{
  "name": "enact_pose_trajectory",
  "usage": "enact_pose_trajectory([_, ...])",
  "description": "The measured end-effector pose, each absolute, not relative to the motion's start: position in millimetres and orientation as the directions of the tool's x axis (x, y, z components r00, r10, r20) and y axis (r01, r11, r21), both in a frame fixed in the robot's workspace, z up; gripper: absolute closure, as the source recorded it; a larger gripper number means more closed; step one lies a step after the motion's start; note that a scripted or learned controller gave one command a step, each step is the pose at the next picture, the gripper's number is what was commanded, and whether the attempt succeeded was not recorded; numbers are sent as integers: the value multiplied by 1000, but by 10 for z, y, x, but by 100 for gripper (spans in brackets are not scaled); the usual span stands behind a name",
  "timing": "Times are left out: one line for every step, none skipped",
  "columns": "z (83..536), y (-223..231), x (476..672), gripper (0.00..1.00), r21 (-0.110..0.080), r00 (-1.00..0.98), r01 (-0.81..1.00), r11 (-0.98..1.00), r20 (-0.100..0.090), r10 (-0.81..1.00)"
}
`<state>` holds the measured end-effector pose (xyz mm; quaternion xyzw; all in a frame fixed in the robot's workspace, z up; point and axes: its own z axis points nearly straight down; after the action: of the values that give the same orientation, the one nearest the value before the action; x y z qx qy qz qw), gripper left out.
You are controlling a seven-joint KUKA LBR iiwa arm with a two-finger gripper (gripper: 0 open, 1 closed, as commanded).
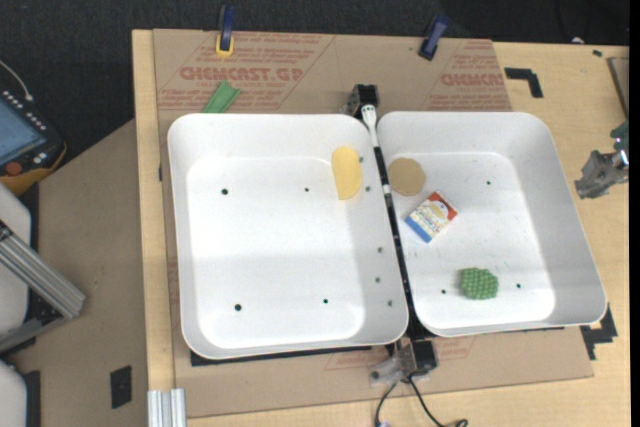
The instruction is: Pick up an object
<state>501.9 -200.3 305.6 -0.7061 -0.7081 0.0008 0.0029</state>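
Note:
The right bin holds three things. A tan round disc lies near its left wall, a small red, white and blue packet sits just below that, and a green bumpy ball rests toward the front. A yellow oblong piece lies in the left bin, against its right wall. My gripper is at the view's right edge, outside the right bin's right rim and well away from every object. Nothing is seen in it.
The bins sit on a cardboard sheet held by two blue clamps at the back. A green strip lies on the cardboard behind the left bin. A black fitting stands between the bins at the back.

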Motion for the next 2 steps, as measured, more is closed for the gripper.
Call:
enact_pose_trajectory([3984,-2258,4789,100,10,2,1000,-2,-6,1000])
enact_pose_trajectory([2970,-2063,5055,100,-8,-2,1000,2,3,1000])
